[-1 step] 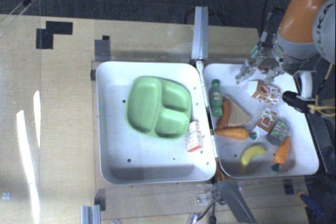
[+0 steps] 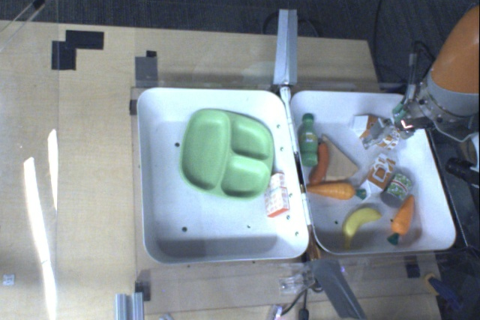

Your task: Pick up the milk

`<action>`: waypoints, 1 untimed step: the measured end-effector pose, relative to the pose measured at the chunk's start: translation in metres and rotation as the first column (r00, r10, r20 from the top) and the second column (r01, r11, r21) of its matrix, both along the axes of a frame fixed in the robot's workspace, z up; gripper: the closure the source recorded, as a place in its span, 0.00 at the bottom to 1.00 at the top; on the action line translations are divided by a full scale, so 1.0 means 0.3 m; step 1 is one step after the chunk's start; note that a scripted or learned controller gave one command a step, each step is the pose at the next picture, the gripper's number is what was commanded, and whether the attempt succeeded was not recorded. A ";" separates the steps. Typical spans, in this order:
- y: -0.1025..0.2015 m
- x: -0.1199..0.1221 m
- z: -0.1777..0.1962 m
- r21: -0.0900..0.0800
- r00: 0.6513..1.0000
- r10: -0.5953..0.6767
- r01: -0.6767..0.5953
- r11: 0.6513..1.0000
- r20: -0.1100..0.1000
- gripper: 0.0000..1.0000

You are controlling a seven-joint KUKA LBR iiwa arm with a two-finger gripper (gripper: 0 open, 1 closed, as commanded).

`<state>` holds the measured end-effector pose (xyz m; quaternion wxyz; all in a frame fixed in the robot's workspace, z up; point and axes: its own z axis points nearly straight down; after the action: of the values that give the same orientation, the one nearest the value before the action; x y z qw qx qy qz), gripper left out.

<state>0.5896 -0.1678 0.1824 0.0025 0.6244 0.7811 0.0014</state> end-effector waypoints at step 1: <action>-0.075 0.104 -0.229 -0.012 0.994 0.101 -0.101 0.995 0.030 0.00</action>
<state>0.6209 -0.1902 0.1137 0.0176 0.5841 0.8115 0.0068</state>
